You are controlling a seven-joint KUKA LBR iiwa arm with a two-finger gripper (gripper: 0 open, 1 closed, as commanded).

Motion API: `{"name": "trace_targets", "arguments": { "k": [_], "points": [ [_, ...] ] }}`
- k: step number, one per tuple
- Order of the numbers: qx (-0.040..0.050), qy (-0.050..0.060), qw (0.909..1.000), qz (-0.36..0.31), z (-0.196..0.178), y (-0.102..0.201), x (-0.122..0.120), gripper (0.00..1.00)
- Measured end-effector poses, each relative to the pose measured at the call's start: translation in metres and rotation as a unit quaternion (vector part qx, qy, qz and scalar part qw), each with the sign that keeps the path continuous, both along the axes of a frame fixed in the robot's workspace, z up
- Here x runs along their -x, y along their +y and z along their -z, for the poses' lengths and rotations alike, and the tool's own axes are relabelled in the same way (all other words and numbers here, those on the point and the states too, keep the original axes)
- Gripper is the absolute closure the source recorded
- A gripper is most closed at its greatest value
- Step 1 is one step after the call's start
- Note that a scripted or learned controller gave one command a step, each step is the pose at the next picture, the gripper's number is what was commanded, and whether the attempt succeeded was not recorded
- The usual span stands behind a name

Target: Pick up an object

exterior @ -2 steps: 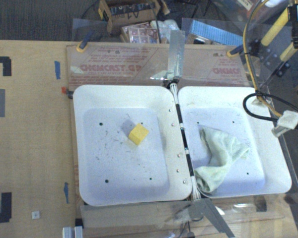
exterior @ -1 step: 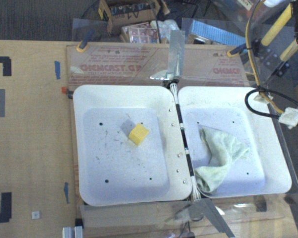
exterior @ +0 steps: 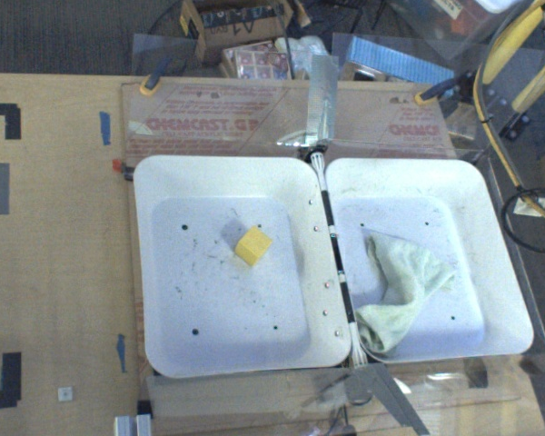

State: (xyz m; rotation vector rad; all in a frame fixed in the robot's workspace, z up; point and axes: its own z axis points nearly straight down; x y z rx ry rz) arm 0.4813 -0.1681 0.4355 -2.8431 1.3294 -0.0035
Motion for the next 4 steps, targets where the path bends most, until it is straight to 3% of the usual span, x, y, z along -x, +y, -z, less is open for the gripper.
{"name": "trace_targets", "arguments": {
  "k": [1,2,3,4],
  "points": [
    [-0.0001,0.0,0.9839,-0.179,0.088,0.01,-0.031,1.0],
    [-0.0001,-0.001,0.949,-0.315,0.001,0.008,-0.023,1.0],
    [-0.0003,-0.001,0.9431,-0.332,0.111,-0.016,-0.015,1.0],
    [-0.001,0.002,0.9559,-0.294,0.275,-0.051,-0.021,1.0]
  ]
}}
